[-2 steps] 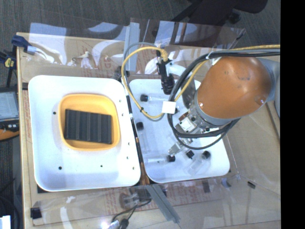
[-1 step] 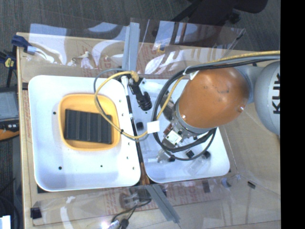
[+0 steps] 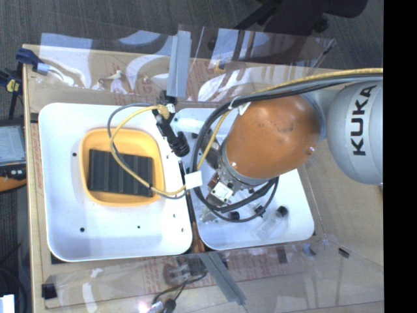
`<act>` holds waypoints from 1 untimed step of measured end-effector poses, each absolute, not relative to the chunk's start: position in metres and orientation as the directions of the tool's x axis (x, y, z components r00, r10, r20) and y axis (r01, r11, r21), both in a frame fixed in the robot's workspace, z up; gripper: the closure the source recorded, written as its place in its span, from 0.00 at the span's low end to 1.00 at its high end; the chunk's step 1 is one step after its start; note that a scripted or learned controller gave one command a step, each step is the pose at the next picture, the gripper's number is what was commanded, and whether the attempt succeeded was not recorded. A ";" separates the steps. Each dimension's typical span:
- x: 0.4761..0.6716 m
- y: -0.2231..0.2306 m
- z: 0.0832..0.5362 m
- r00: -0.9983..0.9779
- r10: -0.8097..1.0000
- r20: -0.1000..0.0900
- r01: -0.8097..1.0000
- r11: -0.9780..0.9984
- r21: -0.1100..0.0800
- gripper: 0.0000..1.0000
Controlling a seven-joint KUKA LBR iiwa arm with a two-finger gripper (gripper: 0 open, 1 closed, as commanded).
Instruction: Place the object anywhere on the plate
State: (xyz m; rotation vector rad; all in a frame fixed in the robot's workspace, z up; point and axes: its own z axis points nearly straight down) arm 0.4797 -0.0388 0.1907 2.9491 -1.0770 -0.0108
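The yellow plate was seen lying in the left bin. The arm was positioned over the right bin, beside the plate. The pincer's state could not be told.

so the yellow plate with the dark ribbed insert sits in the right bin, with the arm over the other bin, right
Not quite. The camera view shows the yellow plate in the left bin, not the right one. The arm hangs over the right bin.
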 end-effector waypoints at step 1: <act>0.480 -0.039 0.191 0.764 -0.645 -0.005 -0.645 -0.764 0.005 0.00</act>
